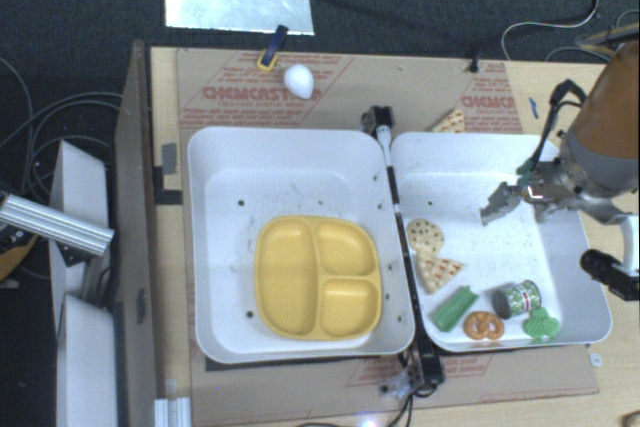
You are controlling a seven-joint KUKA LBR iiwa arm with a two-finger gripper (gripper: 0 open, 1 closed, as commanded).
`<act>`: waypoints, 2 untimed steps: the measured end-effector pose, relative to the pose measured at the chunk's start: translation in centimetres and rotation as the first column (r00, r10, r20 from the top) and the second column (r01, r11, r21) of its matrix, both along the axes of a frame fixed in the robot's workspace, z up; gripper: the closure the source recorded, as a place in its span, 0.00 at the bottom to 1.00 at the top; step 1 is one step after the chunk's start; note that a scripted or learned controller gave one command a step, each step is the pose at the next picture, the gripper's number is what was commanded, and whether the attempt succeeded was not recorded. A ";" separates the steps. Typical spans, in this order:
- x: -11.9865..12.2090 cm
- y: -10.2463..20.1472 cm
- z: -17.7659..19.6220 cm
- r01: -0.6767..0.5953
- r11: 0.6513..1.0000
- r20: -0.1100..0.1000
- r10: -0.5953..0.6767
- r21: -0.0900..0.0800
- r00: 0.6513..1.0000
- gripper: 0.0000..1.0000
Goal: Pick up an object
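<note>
Gripper (497, 208) over the right bin (470, 165), above bare floor; open or closed, cannot tell. Cracker (424, 235), wedge (438, 270), green block (453, 307), pretzel (484, 325), can (518, 298) grouped near front. Yellow tray (318, 276) in left bin (230, 215).

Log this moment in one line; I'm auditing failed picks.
gripper: above right white bin, holding nothing | green block, round cracker: untouched | yellow divided plate: left bin
</note>
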State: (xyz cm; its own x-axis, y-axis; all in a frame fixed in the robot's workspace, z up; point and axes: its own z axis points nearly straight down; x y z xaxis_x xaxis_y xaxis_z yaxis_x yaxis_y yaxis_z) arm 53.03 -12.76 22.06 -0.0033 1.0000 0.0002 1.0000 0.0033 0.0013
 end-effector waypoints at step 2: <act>3.4 -7.2 -11.6 0.006 1.000 0.007 -0.006 -0.006 1.000 0.00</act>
